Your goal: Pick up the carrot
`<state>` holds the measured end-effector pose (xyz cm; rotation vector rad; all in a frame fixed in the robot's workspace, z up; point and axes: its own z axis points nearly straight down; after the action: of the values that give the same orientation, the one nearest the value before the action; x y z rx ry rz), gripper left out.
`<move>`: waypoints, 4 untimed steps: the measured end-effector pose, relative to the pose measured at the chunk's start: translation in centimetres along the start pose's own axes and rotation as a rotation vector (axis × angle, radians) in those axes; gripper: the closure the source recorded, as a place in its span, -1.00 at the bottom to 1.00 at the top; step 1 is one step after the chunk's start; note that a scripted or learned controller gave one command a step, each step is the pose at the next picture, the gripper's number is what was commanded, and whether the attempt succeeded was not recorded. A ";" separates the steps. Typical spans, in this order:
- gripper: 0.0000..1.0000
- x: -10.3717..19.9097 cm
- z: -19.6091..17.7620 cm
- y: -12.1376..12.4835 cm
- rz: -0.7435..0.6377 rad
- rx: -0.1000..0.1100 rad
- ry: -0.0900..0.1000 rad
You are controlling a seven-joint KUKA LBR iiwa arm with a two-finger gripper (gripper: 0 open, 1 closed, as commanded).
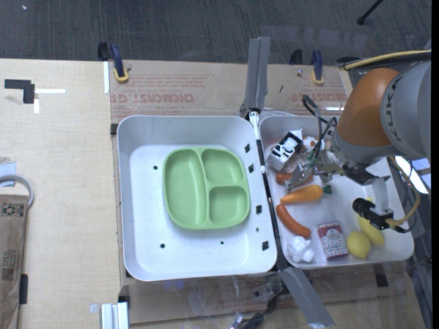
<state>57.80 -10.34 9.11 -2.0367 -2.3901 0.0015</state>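
Over the right bin (405,252), the gripper (306,172) hangs just above the carrot (302,195); whether it is parted or closed I cannot tell. Likely a light, stiff, smooth toy, the carrot tapers leftward, so its thick middle looks best to grasp.

Bulky grey robot arm (411,108) with smooth rounded casing and dark raised lettering along its side. Broad glossy orange band (367,118) wrapped around the section above the wrist, domed like a ball. Thin yellow cable (384,59) arched over the top, with black cables (322,125) running down towards the wrist. Small metallic gripper (303,175) at the tip, dark and silver, with fine wires, details too small to tell. Black fitting with a looped yellowish cable (401,218) beside the lower casing.
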 end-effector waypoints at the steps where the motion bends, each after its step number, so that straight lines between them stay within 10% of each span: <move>1: -1.00 1.2 0.0 -5.3 -0.092 0.000 0.000; 2: -1.00 1.9 -10.0 -3.9 0.096 -0.001 -0.001; 3: -1.00 0.5 0.0 -4.1 0.237 0.002 0.000; 4: 1.00 0.4 -0.8 -4.2 0.239 0.004 0.000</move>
<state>53.61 -10.60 9.91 -2.3053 -2.1279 0.0062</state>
